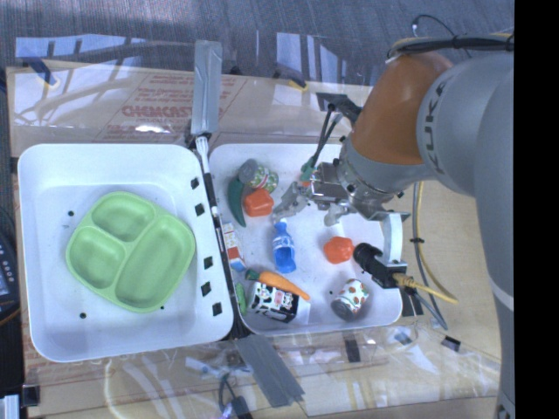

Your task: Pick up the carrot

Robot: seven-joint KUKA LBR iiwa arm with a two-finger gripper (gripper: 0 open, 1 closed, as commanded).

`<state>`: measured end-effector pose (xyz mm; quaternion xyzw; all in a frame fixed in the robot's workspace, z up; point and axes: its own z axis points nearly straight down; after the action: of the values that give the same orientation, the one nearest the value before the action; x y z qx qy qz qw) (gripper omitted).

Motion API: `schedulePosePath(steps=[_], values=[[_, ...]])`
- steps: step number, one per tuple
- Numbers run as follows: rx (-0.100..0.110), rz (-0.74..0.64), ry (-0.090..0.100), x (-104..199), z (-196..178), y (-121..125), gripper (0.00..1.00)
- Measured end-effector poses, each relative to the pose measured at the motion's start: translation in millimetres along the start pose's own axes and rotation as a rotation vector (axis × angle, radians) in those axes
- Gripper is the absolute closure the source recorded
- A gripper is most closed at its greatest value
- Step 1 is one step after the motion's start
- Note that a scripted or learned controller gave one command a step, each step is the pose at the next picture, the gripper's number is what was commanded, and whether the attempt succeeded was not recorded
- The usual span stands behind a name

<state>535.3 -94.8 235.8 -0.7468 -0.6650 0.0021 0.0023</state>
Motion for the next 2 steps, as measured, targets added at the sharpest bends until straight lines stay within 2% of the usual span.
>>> schedulePosePath(steps=[1,2], values=[[0.004,0.107,0.000,-4.7,108.8,-4.9,0.00],[-0.001,0.210,0.001,37.1,44.9,-63.6,0.00]])
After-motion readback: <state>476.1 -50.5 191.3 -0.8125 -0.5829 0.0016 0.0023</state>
